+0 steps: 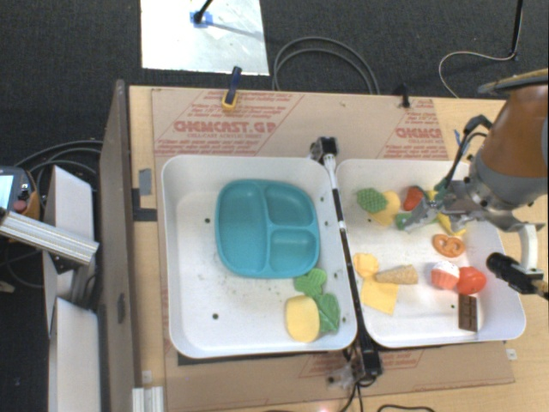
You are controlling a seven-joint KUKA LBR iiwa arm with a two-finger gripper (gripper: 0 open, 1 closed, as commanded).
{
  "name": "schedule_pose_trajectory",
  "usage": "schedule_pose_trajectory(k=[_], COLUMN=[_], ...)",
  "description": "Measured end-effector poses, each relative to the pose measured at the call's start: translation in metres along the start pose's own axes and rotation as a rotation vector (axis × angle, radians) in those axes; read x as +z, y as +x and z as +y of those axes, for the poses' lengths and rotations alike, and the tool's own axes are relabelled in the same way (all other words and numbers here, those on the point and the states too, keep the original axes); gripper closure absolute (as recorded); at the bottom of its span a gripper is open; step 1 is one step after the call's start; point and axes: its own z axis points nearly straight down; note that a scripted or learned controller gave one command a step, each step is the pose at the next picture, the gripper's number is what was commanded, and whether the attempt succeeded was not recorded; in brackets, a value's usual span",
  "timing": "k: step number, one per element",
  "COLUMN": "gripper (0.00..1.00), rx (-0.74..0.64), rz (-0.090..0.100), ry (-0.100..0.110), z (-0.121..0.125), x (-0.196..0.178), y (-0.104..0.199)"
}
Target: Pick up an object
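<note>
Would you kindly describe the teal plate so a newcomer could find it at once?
Start at the left white bin. The teal plate lies flat in its upper middle, above the yellow and green toy food. It alone is large and divided into compartments.

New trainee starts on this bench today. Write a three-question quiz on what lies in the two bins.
1. True or false: the teal divided plate lies in the left bin.
2. What lies nearest the plate's lower right corner? A. green leaf B. pretzel C. brown bar
3. Fill in: the gripper hovers over the ___ bin.

Key: 1 true; 2 A; 3 right.
</note>
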Motion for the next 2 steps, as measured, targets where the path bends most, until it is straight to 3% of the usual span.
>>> schedule_pose_trajectory(k=[1,2], gripper=[0.00,0.00], rx=[0.005,0.003], rz=[0.002,-0.006], ry=[0.010,-0.011], z=[-0.044,-0.021], x=[0.095,-0.004], y=[-0.013,-0.047])
